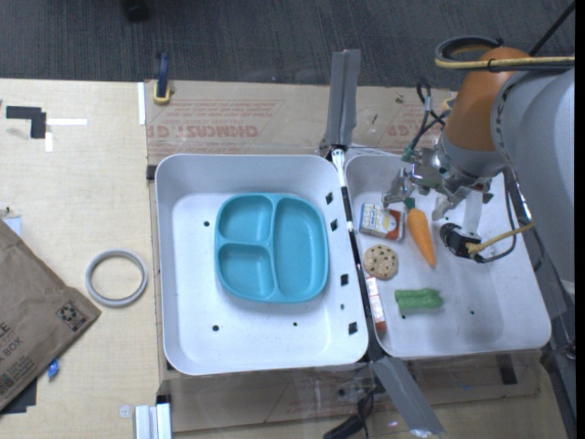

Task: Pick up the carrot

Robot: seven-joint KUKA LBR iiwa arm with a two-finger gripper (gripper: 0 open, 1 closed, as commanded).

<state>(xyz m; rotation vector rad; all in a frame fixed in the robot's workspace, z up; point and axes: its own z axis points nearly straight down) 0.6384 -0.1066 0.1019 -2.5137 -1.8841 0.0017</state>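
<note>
Heads up, going left to right: the left bin (174,245) holds one teal divided plate (272,247), nothing to worry about there. Your right bin (475,332) is the crowded one. I count one small carton (380,220), one cookie (380,262), one green block (419,300) and one carrot (420,231). The carrot lies mid-bin, its top pointing to the far side, right under the gripper (430,193). Honestly can't tell whether that gripper is clenched or released; the wrist hides it. My worry: the carton sits just left of the carrot, so a slightly off descent probably clips it or pinches both. The carrot's taper could also let it squirt out when you squeeze.
</note>
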